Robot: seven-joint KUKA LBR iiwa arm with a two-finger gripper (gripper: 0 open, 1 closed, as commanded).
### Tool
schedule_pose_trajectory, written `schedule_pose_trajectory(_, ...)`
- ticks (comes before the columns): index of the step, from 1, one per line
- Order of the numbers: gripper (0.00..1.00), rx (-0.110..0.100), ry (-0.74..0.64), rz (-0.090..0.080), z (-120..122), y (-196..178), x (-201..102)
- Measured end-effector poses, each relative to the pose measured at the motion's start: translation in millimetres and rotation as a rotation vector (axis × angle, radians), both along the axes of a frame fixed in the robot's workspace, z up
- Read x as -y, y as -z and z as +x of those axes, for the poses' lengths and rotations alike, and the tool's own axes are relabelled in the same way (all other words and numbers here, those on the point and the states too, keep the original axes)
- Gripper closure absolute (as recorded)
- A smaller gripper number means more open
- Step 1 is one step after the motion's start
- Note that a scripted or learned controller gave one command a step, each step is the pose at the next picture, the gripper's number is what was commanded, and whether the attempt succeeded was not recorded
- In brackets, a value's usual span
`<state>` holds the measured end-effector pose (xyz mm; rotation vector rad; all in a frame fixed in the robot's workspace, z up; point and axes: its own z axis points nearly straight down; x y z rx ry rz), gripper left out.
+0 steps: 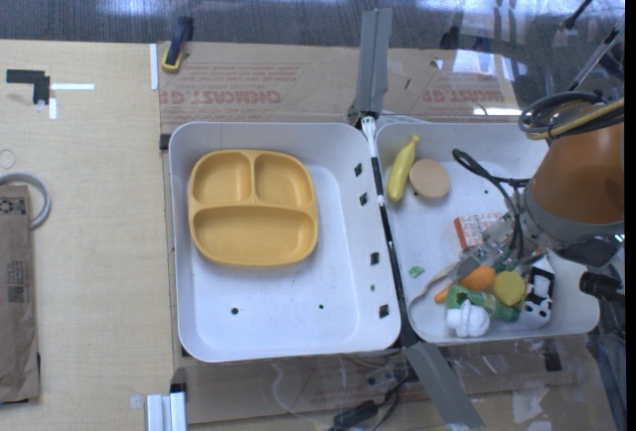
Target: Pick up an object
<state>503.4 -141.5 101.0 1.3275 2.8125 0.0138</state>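
The right bin (427, 325) holds a heap of small things. A yellow banana (400, 168) and a tan round disc (430, 179) lie at its far left. A red and white packet (475, 227) lies mid-bin. Near the front sit an orange carrot-like piece (478, 278), a yellow lemon-like ball (510, 287), a green item (463, 299), a white lumpy object (467, 321) and a black and white patterned piece (539, 292). My gripper (504, 250) hangs low over this front cluster, just above the carrot piece and the lemon ball, under the arm's orange band (586, 176).
The left bin (298, 320) carries a yellow divided plate (253, 208) at its far left part. A divider ridge (380, 220) separates the two bins. Black cables (487, 179) loop from the arm over the right bin. A small green scrap (415, 272) lies on the right bin's floor.
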Motion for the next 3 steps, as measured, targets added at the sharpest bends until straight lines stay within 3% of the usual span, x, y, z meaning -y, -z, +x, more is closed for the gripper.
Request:
schedule_pose_trajectory(1,0.0,-0.029,-0.197,0.001,68,-56,46)
schedule_pose_trajectory(2,0.0,-0.027,-0.201,0.0,114,-218,80)
schedule_pose_trajectory(3,0.0,-0.03,-0.501,-0.004,132,-109,49)
